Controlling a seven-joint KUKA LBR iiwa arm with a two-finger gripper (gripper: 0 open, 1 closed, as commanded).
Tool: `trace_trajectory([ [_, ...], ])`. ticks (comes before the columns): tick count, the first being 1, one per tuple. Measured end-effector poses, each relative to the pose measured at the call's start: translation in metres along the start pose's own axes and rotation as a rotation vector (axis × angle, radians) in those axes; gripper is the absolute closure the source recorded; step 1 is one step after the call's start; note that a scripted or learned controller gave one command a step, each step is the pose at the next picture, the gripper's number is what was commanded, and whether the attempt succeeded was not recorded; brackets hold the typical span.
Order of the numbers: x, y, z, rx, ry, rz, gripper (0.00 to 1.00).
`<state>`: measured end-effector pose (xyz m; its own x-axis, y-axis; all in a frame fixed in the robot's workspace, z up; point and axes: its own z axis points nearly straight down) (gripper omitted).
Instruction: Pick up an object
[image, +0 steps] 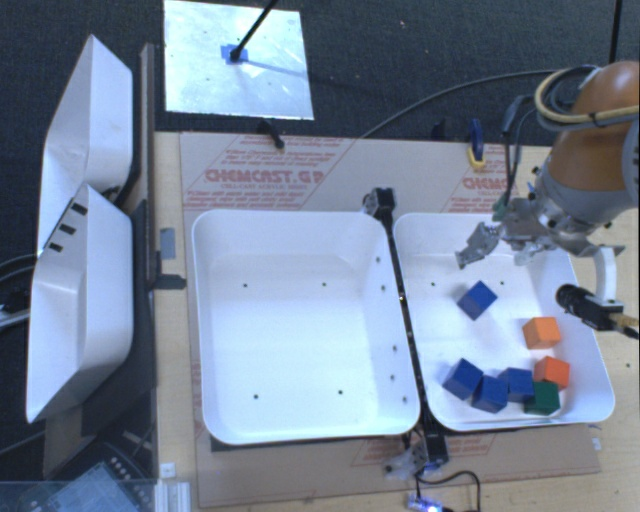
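The arm (590, 150) runs off the right edge; its fingers perhaps blurred.

white bins: 2, left bin (300, 425) and right bin (440, 235) | blue blocks: 4, one apart (478, 299), three in a row (463, 378) (490, 392) (517, 383) | orange blocks: 2 (541, 332) (552, 371) | green blocks: 1 (543, 399) | blocks total: 7, all in right bin
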<state>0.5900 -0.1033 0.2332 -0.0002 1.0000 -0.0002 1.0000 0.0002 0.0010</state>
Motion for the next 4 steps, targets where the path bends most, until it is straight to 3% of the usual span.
trace_trajectory([
  [1,-0.061,0.019,0.152,0.007,0.002,0.005,0.00],
  [2,0.011,0.010,0.147,0.000,0.002,-0.005,0.00],
  [3,0.015,-0.011,0.147,0.001,0.000,0.000,0.00],
  [4,0.015,-0.010,0.136,-0.001,0.000,0.001,1.00],
])
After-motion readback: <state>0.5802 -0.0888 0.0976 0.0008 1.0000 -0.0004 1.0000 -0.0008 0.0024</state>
